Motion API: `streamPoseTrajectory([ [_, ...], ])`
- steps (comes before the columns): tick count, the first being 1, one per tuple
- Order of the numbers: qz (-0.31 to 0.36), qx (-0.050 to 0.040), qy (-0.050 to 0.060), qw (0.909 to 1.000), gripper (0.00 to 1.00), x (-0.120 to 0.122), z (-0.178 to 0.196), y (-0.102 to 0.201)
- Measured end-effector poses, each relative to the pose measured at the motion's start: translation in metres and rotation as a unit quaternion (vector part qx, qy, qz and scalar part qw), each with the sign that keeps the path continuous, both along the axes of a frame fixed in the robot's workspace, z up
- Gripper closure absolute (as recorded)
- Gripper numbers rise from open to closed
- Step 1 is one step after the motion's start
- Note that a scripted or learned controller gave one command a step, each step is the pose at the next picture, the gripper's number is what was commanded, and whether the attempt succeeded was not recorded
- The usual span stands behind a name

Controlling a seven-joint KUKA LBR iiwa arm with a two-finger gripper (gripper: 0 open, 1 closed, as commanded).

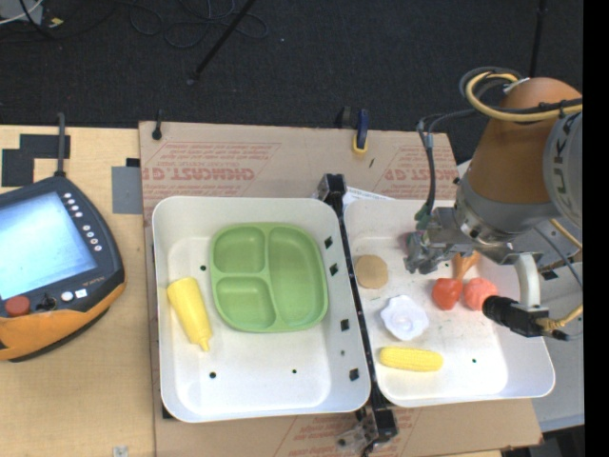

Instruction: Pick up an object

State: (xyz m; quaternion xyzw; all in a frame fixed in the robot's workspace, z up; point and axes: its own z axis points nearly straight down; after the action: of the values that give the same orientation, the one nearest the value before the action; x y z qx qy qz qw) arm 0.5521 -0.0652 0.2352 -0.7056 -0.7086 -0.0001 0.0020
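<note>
In the right bin point(533, 381), the tool point(425, 255) hovers, its grip state unclear.

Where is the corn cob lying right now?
The corn cob lies near the front of the right bin, just below the white cup-like piece.

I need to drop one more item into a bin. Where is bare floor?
Left bin: a wide bare strip along the near wall, below the green divided plate and yellow bottle. Right bin: crowded around the gripper, tomato and corn cob; only its near right corner is bare.
</note>
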Motion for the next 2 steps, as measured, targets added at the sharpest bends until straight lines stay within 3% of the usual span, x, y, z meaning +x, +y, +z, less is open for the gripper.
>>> streamPoseTrajectory([
  [1,0.000,-0.0005,0.000,1.0000,1.00,0.028,-0.014,0.045],
  [2,-0.001,-0.0005,0.000,1.0000,1.00,0.040,-0.011,0.086],
])
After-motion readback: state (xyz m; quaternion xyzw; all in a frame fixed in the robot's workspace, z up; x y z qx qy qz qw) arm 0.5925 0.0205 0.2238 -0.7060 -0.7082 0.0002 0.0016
